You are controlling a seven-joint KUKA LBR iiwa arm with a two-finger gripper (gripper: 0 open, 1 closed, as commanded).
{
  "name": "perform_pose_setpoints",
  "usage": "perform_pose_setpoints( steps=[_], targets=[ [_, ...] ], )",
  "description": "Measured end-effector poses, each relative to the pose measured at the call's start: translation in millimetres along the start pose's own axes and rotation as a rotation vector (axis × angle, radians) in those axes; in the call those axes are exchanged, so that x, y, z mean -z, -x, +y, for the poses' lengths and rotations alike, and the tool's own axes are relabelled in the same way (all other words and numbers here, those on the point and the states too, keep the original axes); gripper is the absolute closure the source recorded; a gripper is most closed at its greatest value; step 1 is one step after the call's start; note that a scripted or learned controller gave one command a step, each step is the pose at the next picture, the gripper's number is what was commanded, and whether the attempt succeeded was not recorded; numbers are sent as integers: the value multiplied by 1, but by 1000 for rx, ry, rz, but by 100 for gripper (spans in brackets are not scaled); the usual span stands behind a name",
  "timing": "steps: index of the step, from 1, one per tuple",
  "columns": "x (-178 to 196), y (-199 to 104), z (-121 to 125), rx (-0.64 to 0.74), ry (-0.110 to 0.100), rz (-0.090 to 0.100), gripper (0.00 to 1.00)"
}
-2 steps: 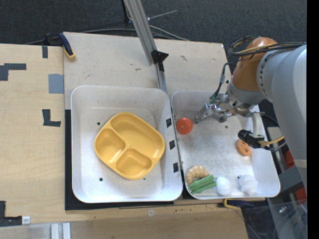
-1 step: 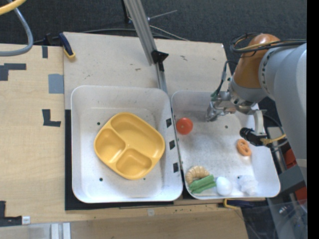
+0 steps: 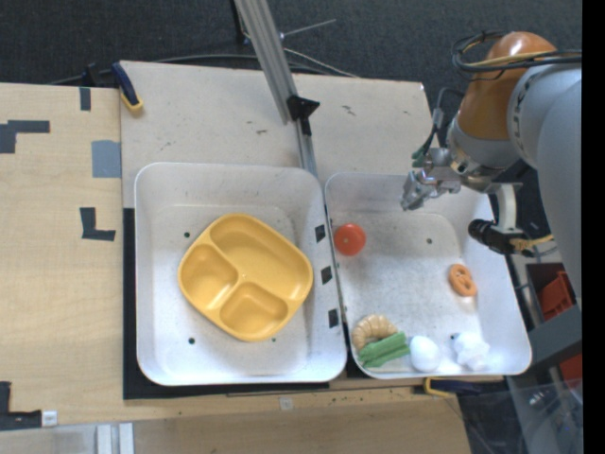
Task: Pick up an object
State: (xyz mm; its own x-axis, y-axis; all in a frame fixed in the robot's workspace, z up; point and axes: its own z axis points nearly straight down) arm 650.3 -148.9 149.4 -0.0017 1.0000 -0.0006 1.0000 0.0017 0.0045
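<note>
The right bin [image 3: 427, 218] holds a red tomato [image 3: 350, 239] near its left wall and an orange pretzel-like piece [image 3: 461, 279] at its right side. Along its front edge lie a tan croissant [image 3: 374, 328], a green pod [image 3: 384, 350], a white egg [image 3: 423, 352] and a white crumpled piece [image 3: 470, 349]. My gripper [image 3: 416, 195] hangs over the back of this bin, up and to the right of the tomato, with nothing visibly in it.
The left bin [image 3: 156, 253] holds a yellow divided plate [image 3: 246, 276]. A grey metal pole [image 3: 269, 45] slants across the bench behind the bins. A blue and yellow clamp [image 3: 128, 88] sits at the board's far left corner.
</note>
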Motion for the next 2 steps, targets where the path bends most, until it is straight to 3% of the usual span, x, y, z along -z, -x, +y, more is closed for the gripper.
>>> perform_pose_setpoints(
  steps=[2],
  targets=[
    [79, -4, 2, 0, -1, 0, 100]
  ],
)
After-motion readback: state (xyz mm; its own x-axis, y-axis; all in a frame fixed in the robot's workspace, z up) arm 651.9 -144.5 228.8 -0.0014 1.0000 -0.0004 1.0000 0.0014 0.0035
